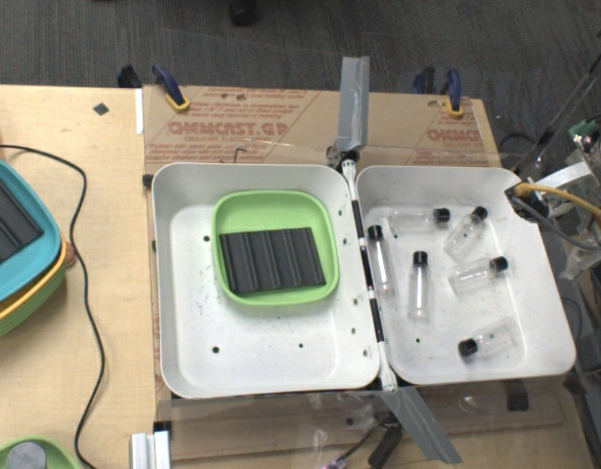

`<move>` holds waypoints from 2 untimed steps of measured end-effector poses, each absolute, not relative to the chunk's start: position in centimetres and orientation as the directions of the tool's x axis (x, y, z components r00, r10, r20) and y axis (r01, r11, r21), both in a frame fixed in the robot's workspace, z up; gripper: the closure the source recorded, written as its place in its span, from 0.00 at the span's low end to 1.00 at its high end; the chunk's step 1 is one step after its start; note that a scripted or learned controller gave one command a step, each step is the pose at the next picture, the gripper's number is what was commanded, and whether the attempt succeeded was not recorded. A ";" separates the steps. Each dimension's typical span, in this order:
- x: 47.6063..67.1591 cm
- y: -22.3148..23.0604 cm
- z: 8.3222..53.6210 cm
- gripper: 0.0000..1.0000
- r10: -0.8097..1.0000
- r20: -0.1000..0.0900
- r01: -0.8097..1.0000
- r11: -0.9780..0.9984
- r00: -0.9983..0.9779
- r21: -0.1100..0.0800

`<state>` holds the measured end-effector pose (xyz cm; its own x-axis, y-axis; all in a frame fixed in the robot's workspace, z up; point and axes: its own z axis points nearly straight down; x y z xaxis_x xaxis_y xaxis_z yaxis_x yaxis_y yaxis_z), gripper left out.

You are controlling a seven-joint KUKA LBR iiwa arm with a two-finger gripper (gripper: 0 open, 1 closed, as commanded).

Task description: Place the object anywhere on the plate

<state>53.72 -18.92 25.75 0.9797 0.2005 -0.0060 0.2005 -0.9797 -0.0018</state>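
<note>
we see two white bins side by side on the table [75,164]. the left bin [183,350] carries a green plate [227,213] with a dark ribbed insert [274,259] lying in it. the right bin [535,350] holds six clear vials with black caps, scattered and mostly apart: one long vial [379,255] lies along the divider, another [417,283] just beside it, others near the back [417,221], at the right [474,275], and one [488,340] near the front.

we cannot tell the state of the gripper, so we judge the pick as not yet made. to do it well, we would choose a vial lying apart from its neighbours, such as the front one, close across its narrow body rather than along it, lift straight up, then carry it over the divider and lower it onto the ribbed insert, where the grooves should stop it rolling.
</note>
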 end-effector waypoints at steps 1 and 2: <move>51.4 -15.0 27.4 0.00 0.203 -0.005 0.203 -0.979 0.979 -0.002; 50.8 -16.9 26.9 0.00 0.201 -0.006 0.201 -0.980 0.980 -0.002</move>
<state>50.82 -16.85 26.89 0.9795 0.2013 -0.0063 0.2013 -0.9795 -0.0019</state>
